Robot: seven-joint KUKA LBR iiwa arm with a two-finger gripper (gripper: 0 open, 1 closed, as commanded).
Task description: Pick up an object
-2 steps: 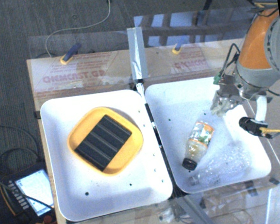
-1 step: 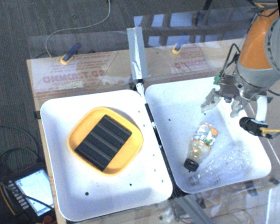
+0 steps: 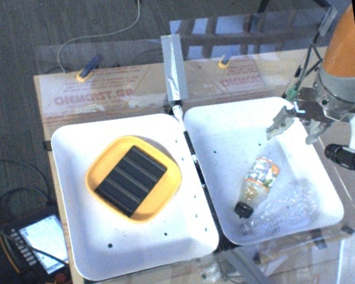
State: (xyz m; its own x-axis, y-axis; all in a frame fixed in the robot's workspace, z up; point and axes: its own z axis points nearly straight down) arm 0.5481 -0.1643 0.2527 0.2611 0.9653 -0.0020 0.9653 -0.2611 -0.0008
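Note:
A small clear plastic bottle (image 3: 258,185) with a black cap and an orange-and-white label lies on its side in the right bin (image 3: 229,130), cap toward the front. Beside it, at the bin's front right, lies a crumpled clear plastic piece (image 3: 291,205). A yellow dish-like object (image 3: 134,177) with a black ridged top rests in the left bin (image 3: 88,250). My gripper (image 3: 295,129) hangs over the right bin's far right part, above and to the right of the bottle. Its fingers (image 3: 279,125) are spread open with nothing between them.
A metal divider post (image 3: 173,66) stands behind the seam between the bins. Cardboard (image 3: 97,94) lies behind both bins. Cables and a small device (image 3: 37,242) sit on the floor to the left.

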